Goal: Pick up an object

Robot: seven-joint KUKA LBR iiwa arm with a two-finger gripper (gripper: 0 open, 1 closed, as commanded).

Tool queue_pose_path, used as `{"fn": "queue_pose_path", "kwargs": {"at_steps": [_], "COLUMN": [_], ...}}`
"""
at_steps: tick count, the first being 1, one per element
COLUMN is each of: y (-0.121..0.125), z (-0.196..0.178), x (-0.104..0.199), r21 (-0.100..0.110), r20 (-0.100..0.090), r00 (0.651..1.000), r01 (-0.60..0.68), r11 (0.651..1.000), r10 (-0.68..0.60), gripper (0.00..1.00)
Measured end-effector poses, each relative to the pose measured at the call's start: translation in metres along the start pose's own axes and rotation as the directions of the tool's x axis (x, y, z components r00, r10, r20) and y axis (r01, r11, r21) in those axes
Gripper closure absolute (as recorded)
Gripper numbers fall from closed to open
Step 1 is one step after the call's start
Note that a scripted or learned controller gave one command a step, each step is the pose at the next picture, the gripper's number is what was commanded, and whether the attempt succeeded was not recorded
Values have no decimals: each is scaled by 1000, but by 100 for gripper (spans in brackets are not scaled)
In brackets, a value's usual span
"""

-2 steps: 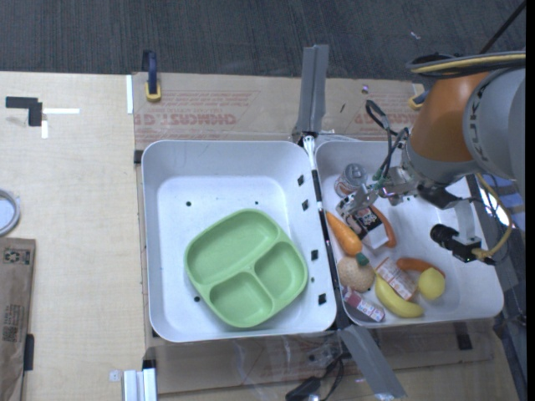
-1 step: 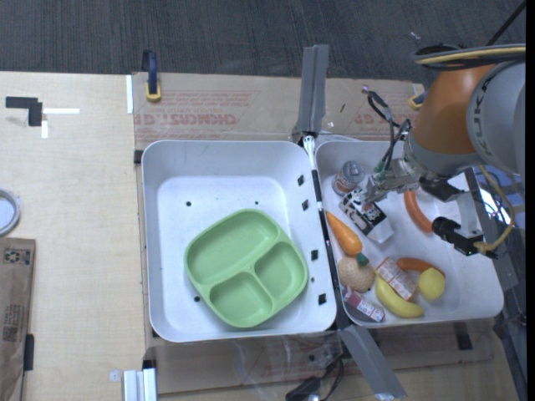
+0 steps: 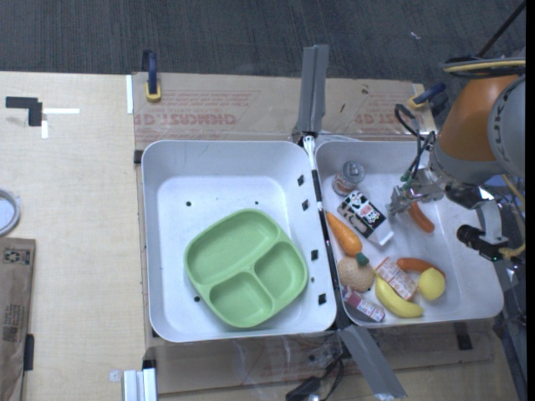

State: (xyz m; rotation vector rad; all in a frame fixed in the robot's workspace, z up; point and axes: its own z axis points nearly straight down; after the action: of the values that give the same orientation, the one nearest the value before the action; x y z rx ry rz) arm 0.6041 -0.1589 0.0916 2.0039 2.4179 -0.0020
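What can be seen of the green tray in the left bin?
The green tray is a pale green, plastic-looking dish with rounded corners and three compartments, one long and two smaller. It lies flat and right side up on the floor of the left bin, turned at a slant to the walls, toward the front right. Its compartments hold nothing.

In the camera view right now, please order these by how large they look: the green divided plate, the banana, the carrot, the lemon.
1. green divided plate, by far the largest.
2. banana.
3. carrot, close to the banana in length, so this order is unsure.
4. lemon, smallest.
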Motion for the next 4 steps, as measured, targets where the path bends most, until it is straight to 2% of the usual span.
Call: {"fn": "queue_pose_path", "kwargs": {"at_steps": [1, 2, 3, 4], "y": [-54, -47, -24, 15], "z": [-109, 0, -102, -125], "x": [-30, 14, 65, 13], "r21": [-1, -1, -1, -2], "r20": [0, -1, -1, 2], "r00": [986, 981, 950, 888], "r01": [168, 195, 313, 460], "r11": [986, 981, 950, 888], "r10": [-168, -195, -313, -460], "gripper": [100, 100, 100, 100]}}
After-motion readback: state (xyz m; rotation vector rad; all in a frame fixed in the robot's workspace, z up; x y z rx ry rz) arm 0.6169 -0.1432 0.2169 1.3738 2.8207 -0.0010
